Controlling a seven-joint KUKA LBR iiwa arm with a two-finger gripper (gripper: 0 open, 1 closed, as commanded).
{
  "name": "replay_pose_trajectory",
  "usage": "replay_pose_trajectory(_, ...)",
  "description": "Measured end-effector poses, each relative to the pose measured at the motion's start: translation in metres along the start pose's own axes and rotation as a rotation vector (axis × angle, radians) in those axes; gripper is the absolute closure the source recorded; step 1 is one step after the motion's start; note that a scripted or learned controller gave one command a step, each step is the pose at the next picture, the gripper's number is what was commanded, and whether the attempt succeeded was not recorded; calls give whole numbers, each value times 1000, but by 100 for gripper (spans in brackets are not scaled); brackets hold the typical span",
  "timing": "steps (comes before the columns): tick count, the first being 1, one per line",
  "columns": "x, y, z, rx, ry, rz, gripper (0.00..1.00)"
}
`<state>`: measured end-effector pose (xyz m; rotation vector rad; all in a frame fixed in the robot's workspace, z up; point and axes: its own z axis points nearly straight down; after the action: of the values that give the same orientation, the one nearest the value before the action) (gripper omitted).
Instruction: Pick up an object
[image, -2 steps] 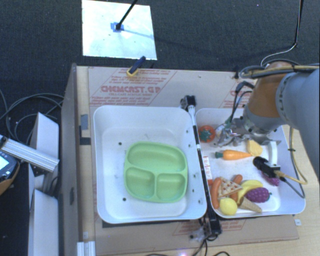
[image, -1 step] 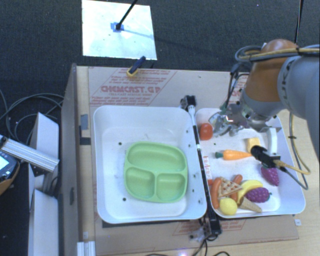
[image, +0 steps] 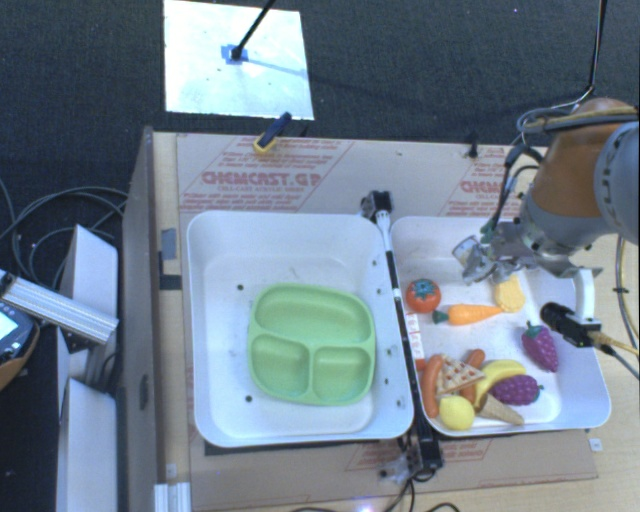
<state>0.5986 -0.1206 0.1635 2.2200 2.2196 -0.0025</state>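
Observation:
The right bin (image: 430, 235) holds toy food: a red tomato (image: 423, 295), an orange carrot (image: 468, 314), a pale yellow piece (image: 510, 294), purple grapes (image: 540, 346), a banana (image: 505, 375), a lemon (image: 456, 412), a pizza slice (image: 458, 376) and an ice cream cone (image: 510, 394). My gripper (image: 480, 258) hangs over the back of the right bin, just up and left of the pale yellow piece. I see nothing between its fingers.
The left bin (image: 215, 250) holds a green divided plate (image: 312, 343). A black clamp (image: 378, 206) sits at the back of the ridge between the bins. A yellow-tipped tool (image: 270, 134) lies on the board behind. Cables and boxes are at the left.

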Motion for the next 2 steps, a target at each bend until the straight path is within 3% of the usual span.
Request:
replay_pose_trajectory(1,76,-9,-48,-2,4,-5,100)
replay_pose_trajectory(2,0,-13,21,2,1,-1,100)
